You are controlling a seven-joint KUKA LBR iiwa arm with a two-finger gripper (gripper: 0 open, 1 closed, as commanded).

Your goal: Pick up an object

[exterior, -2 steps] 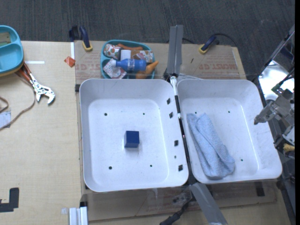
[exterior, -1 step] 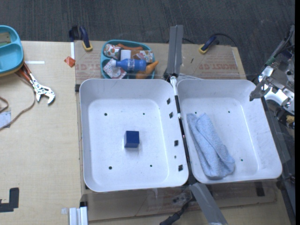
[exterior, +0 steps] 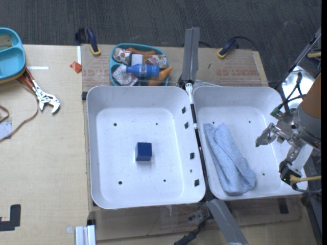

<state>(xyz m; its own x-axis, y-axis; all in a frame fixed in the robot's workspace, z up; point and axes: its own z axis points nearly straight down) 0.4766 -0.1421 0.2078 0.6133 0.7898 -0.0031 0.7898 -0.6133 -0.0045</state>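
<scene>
A small blue cube (exterior: 144, 151) sits near the middle of the left white bin (exterior: 91, 137). A folded grey-blue cloth (exterior: 229, 157) lies lengthwise in the left half of the right bin (exterior: 232, 92). My gripper (exterior: 274, 153) hangs over the right side of the right bin, to the right of the cloth and apart from it. Its two fingers are spread, one finger (exterior: 265, 136) pointing toward the cloth and the other nearer the bin's front right corner. It is open and nothing lies between the fingers.
Behind the bins stands a teal tub (exterior: 139, 65) full of small items. A wrench (exterior: 46, 100) and a teal tray (exterior: 7, 52) lie on the wooden bench at the left. Clamps (exterior: 225, 48) grip the bench's back edge.
</scene>
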